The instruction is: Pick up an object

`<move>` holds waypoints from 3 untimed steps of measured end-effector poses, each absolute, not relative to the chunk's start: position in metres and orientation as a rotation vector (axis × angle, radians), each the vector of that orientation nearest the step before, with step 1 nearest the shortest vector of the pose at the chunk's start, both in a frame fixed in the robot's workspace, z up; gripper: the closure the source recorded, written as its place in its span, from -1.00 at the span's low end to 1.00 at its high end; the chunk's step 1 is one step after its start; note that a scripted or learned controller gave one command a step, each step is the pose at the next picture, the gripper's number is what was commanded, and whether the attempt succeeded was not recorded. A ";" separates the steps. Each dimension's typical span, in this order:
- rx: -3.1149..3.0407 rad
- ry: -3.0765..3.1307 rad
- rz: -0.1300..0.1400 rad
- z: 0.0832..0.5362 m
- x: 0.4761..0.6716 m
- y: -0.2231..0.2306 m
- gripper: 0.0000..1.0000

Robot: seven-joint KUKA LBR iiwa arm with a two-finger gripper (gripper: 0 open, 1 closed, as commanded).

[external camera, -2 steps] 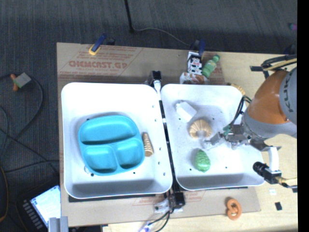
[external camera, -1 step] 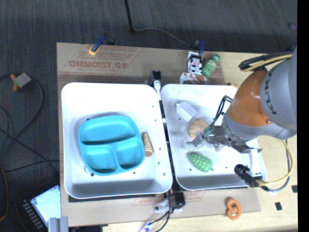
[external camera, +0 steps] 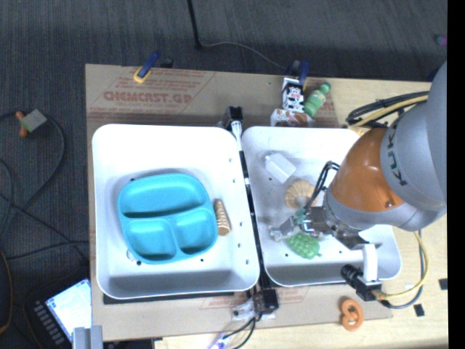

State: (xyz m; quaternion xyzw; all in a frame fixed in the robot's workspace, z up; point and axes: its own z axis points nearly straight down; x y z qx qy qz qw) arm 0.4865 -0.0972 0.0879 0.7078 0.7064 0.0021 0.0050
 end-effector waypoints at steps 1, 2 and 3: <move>2.216 2.207 0.005 0.098 0.487 -0.099 1.00; 2.220 2.218 -0.001 0.235 0.541 -0.149 1.00; 2.221 2.220 -0.003 0.234 0.540 -0.149 -1.00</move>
